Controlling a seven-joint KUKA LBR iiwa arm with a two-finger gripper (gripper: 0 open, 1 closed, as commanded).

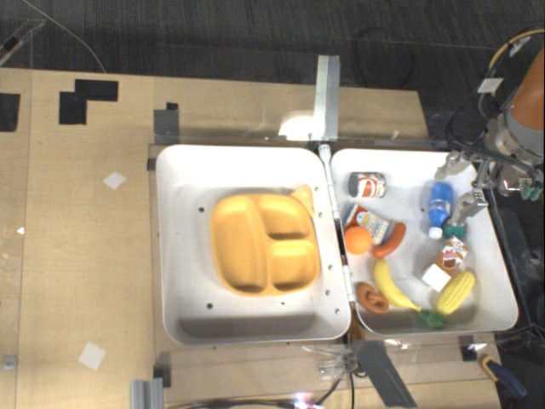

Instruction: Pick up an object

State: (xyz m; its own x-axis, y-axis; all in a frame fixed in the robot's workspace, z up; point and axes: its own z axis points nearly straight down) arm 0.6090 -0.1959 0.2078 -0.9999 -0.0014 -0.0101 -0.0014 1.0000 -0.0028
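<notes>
The gripper (473,196) hangs at the right rim of the right bin (502,262), reaching in from the arm (524,109) whose orange band shows at the frame's right edge. Whether it is apart or together cannot be told at this size and angle, and nothing can be seen clamped in it. Its tip sits just beside the blue bottle (439,204), which lies with its white cap toward the near side, close to a small teal piece (456,228). Further into the same bin lie a red-and-white can (368,185) near the far wall, a small packet (372,221) against a red sausage (391,239), an orange (358,241) by the divider, a banana (391,285), a brown doughnut-like ring (371,297), a corn cob (455,292) and a small carton (448,261). The left bin (183,228) carries a yellow divided tray (260,244), well apart from the gripper.
</notes>
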